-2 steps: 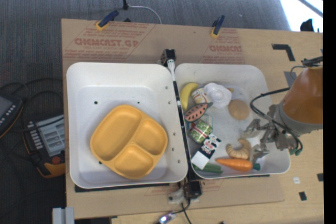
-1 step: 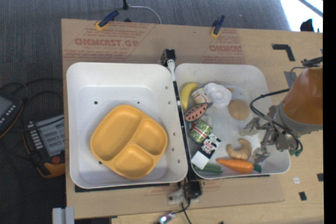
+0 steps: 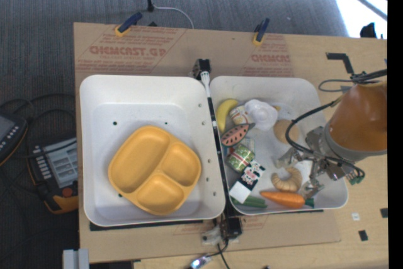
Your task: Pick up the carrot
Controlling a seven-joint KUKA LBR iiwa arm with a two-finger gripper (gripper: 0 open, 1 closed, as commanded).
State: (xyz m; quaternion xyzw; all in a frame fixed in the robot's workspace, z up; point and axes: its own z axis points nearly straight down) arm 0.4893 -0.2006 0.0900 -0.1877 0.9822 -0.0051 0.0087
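The carrot (image 3: pixel 284 199) lies at the near edge of the right bin (image 3: pixel 327 203). The gripper (image 3: pixel 313 183) hovers just above it; I cannot tell its opening. I think it should descend straight and close across the carrot's middle.

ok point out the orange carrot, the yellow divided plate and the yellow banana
orange carrot (image 3: pixel 283 199), camera view, middle of its body
yellow divided plate (image 3: pixel 129 168), camera view, bare floor of its left compartment
yellow banana (image 3: pixel 224 111), camera view, middle of its curve
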